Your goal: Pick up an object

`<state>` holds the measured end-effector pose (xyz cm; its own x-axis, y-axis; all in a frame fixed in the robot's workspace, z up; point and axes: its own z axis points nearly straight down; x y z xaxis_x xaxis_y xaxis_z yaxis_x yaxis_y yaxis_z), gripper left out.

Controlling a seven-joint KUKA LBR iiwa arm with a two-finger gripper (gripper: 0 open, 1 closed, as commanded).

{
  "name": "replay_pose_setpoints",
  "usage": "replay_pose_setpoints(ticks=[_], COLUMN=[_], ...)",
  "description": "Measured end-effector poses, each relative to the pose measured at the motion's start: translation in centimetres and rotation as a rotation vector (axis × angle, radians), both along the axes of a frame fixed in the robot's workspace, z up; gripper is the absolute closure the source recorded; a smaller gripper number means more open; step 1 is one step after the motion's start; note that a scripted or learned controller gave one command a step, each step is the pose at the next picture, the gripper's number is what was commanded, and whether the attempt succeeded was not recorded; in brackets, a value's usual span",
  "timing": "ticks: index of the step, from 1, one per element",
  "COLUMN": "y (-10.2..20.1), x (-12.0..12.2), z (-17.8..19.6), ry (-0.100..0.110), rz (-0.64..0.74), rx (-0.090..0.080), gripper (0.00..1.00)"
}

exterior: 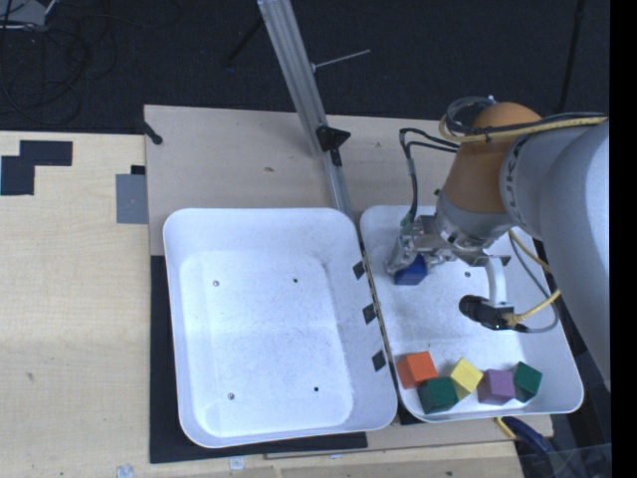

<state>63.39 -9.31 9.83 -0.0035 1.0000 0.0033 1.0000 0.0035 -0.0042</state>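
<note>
In the right bin (450, 339), near its upper left corner, my gripper (411, 264) points down from the grey arm with the orange band. A small blue block (410, 273) sits between its fingers, and the gripper is shut on it. Whether the block is lifted off the bin floor or resting on it cannot be told. Along the bin's front edge lie an orange cube (417, 367), a dark green cube (437, 394), a yellow cube (466, 375), a purple cube (497, 385) and a green cube (527, 379).
The left bin (181, 239) lies beside the right one, joined by black clips (369, 313). An aluminium rail (299, 78) slants down to the bins' back edge. Black cables and a connector (485, 310) hang from the wrist over the right bin.
</note>
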Motion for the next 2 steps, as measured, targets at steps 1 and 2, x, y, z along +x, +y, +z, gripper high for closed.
replay_pose_setpoints(ticks=[1, 2], y=[7.0, 12.8], x=[0.9, 2.1], z=[9.7, 9.1], ry=[-0.009, -0.002], rz=[0.002, 0.001], rx=[-0.001, 0.000], gripper=[1.00, 1.00])
